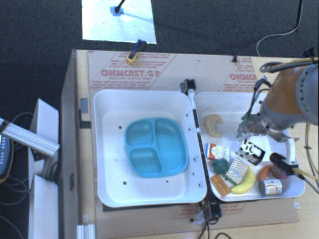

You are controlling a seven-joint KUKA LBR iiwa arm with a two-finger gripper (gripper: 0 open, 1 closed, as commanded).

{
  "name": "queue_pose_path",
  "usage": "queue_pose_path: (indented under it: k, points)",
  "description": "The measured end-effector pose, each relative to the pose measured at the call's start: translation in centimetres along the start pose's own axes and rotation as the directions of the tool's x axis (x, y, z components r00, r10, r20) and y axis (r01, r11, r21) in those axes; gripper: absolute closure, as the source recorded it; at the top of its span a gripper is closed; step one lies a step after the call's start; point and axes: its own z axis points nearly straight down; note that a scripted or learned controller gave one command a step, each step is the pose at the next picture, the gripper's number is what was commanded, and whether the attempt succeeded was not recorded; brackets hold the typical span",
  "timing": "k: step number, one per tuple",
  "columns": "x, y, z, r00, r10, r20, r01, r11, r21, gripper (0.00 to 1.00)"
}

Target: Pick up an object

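My gripper (245, 130) hangs over the upper middle of the right bin (227, 99), reaching in from the right. A beige croissant-shaped piece (214, 125) lies just to its left, apart from it. Just below the gripper sits a small black-and-white box (250, 151). Along the bin's front lie a red-and-white carton (212, 151), a dark green lump (220, 166), a checkered packet (238, 169), a yellow banana (244, 184), an orange cracker (220, 185), a reddish-orange sausage shape (264, 172) and a small can (271, 187).
The left bin (107, 133) holds a blue divided plate (155, 147). A black rod (197, 128) runs along the rim between the two bins. The bench edge lies close below both bins.
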Motion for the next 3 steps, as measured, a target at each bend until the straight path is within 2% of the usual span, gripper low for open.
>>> queue_pose_path:
  k: [1, 2, 3]
  points:
    - [6.2, 1.8, -10.2, 1.0, -0.002, 0.0, 0.002, 1.0, 0.0, 1.0]
    - [7.7, 9.4, -14.3, 1.0, -0.003, 0.001, 0.003, 1.0, 0.0, 1.0]
    - [7.6, 9.4, -14.2, 1.0, -0.003, 0.001, 0.003, 1.0, 0.002, 0.0]
